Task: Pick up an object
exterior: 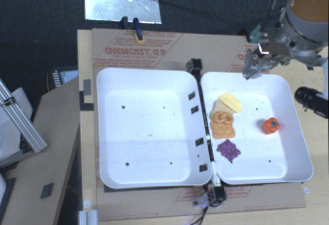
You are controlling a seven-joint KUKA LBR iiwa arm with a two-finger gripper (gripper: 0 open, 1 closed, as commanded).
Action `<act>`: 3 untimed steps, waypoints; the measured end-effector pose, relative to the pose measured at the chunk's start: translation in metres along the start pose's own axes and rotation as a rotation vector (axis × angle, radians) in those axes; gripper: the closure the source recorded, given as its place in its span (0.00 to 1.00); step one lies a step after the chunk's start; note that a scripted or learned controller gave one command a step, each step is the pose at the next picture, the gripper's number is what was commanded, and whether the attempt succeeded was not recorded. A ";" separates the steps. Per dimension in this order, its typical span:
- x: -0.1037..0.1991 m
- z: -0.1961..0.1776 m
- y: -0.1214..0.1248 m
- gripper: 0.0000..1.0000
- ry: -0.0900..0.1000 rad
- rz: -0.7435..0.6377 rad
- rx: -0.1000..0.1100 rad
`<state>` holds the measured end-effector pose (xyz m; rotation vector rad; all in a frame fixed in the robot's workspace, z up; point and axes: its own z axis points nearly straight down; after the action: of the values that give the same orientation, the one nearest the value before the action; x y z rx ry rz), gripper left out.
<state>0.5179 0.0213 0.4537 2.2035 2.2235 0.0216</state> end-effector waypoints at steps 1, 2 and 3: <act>0.115 -0.044 -0.025 1.00 0.003 -0.006 0.012; 0.174 -0.077 -0.029 1.00 0.002 -0.002 0.013; 0.200 -0.081 -0.003 1.00 0.000 0.002 0.014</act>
<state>0.5121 0.2215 0.5349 2.2125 2.2287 0.0051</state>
